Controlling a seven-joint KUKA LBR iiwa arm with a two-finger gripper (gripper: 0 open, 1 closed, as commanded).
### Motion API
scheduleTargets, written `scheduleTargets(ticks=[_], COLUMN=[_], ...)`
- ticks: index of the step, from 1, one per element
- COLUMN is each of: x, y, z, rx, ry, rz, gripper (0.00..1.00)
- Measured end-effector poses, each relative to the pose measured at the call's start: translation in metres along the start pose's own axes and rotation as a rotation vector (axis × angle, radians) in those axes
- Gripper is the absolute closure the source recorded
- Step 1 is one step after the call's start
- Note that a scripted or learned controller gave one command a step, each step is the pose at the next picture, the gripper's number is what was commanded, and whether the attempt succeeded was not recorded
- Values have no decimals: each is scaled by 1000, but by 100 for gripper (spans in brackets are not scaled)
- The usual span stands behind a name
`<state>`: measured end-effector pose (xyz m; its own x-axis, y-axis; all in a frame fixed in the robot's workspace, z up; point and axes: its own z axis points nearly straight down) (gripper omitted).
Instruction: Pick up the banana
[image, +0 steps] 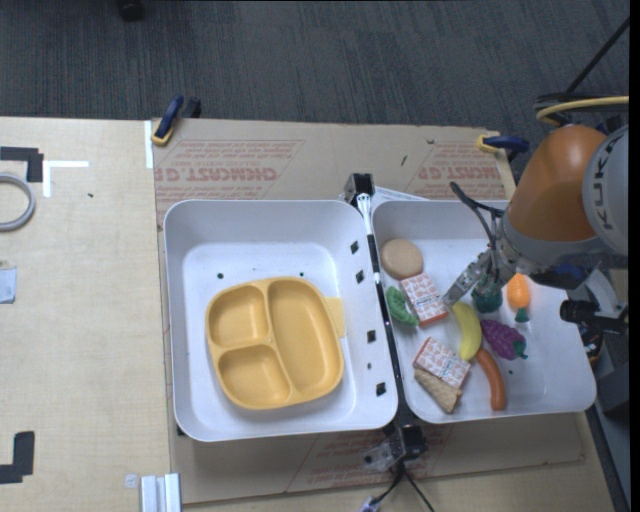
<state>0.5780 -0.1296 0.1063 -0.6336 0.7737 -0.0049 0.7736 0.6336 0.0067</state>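
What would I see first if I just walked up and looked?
Probably the big yellow plate with three sections, sitting in the left bin. Next, the heap of toy food in the right bin, with the banana in the middle. The arm's orange band looms above that bin.

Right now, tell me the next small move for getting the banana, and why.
Probably ease the gripper down and slightly left onto the banana. It hovers just above the banana's upper end in the right bin, with the purple grapes crowding the banana's right side.

The yellow banana (467, 331) lies flat (slightly curved, seemingly toy-like) in the right bin (560, 385).
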Motion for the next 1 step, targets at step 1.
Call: scheduleTargets(ticks=[1], x=[0], y=[0], z=[0], rx=[0], ry=[0], rz=[0], gripper=[0])
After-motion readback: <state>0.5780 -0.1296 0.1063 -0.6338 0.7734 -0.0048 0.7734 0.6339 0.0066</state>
